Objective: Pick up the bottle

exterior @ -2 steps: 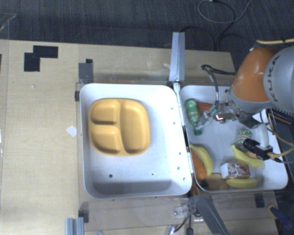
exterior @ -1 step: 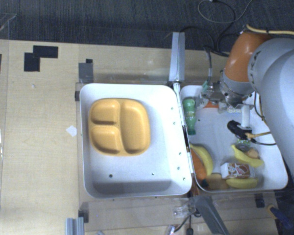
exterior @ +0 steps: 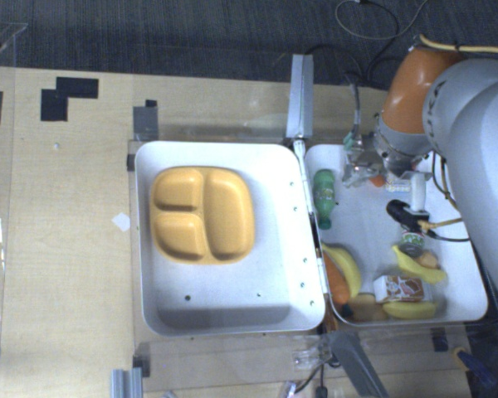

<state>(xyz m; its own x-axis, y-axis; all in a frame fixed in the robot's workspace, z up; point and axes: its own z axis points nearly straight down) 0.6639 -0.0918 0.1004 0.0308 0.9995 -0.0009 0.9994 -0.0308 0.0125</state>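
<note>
Single overhead view, both bins visible.

Left bin: holds one yellow divided plate with three compartments, sitting in the far-left part of the bin. Nothing rests on the plate.

Right bin: the green bottle lies flat on the floor, lengthwise along the left wall, right against the divider between the two bins, in the far half. Nothing is stacked on it.

Near end of the same bin: a banana curved along the left wall, an orange round fruit touching it, a small printed carton, and a second banana against the near wall just below the carton. A further yellow piece lies near the right side; its kind is unclear.

Arm enters from the right, orange band up. End effector is over the far end of the right bin, just right of the bottle's far end and apart from it. Nothing is visibly held. Apart or together: cannot tell from this angle.
</note>
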